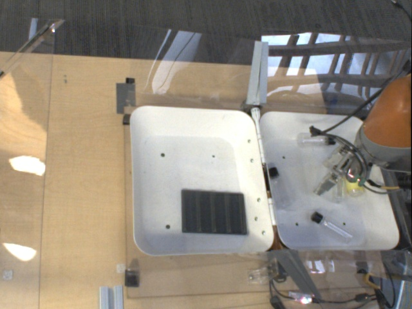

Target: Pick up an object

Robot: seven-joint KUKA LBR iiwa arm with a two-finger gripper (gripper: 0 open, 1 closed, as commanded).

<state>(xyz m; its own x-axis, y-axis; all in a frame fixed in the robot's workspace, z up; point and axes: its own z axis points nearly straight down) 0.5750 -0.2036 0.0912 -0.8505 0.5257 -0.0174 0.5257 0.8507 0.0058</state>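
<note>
Hovering over right bin [386, 237], jaws [335, 179] state unclear; black ridged block [214, 212] in left bin [148, 172].

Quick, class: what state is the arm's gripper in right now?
Gripper: over the right bin, above a small yellow object; open, shut or holding cannot be told.

Wooden bench [71, 192]: lying pale and bare along the left, showing bright patches of reflected light. Clear panel [193, 50]: standing upright behind the bins, catching glare. Grey metal post [257, 73]: rising at the back, just where the two bins are meeting. Small dark bracket [126, 96]: sitting on the bench at the left bin's far corner. Second dark clip [131, 278]: sitting near its front corner. Dark ribbed carpet [161, 5]: running across the top.
</note>
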